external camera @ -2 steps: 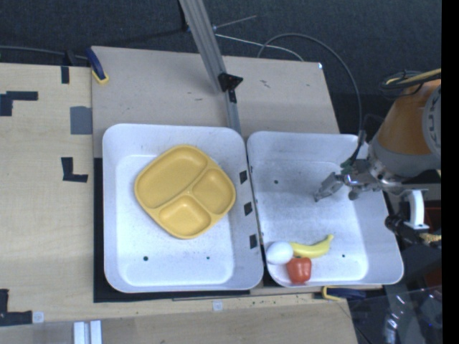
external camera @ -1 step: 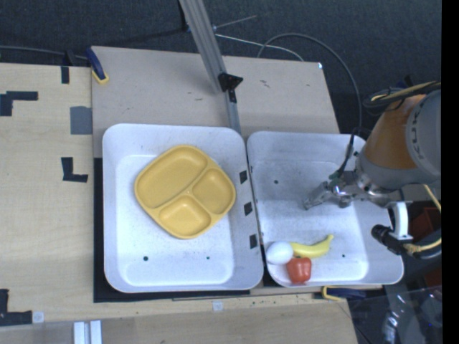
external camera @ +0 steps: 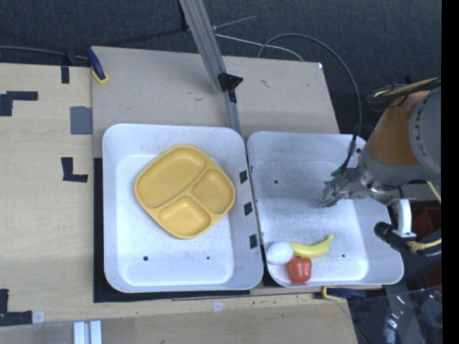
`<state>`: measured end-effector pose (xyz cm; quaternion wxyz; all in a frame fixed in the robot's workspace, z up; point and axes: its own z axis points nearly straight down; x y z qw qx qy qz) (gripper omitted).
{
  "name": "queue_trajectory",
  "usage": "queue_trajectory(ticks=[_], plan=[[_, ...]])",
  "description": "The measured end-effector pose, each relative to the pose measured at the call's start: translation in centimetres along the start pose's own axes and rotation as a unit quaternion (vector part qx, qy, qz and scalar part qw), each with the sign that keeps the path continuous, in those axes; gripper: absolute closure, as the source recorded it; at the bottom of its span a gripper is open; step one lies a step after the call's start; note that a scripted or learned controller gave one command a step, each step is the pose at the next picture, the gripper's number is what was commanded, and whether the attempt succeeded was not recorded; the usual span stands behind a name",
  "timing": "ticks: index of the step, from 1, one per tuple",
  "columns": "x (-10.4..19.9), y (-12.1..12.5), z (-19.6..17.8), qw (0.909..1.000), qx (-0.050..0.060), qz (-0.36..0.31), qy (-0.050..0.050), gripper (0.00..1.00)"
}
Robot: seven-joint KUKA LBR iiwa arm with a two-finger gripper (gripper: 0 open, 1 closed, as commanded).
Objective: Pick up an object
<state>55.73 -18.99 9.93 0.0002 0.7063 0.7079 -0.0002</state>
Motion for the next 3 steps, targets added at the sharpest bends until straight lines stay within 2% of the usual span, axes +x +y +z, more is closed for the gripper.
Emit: queue_trajectory(ticks=[3], plan=[[2.3, 0.5, -17.4, 1.0000, -0.003, 0.000, -0.001, 1.00]])
